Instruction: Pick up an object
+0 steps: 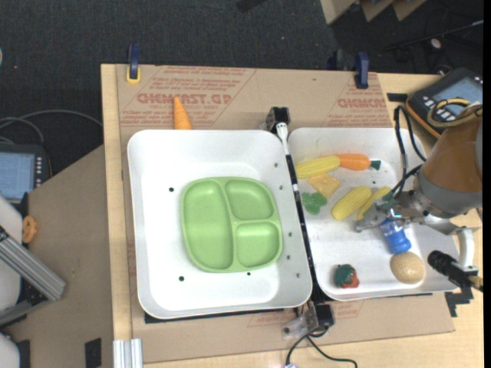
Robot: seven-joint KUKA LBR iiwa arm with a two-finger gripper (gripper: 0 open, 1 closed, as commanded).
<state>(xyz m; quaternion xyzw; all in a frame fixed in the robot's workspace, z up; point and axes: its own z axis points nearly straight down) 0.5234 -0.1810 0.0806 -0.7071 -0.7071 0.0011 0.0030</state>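
Nearest the camera, a small red-and-green plastic toy (345, 276) lies in the right white bin (368, 288). Just beside the gripper (381, 215), a blue cylindrical toy (397, 238) looks light, rigid and slippery; grasp across its middle. Gripper detail is blurred, so its state cannot be determined.

A: What colours mark the left bin (153, 228)?
B: White bin; pale green divided plate (230, 222).
A: And the right bin (322, 140)?
B: White; yellow corn cobs (350, 202), an orange carrot (354, 161) with green tip, green broccoli (313, 202), a blue bottle (397, 238), a tan potato (407, 267), a red-and-green piece (345, 276).
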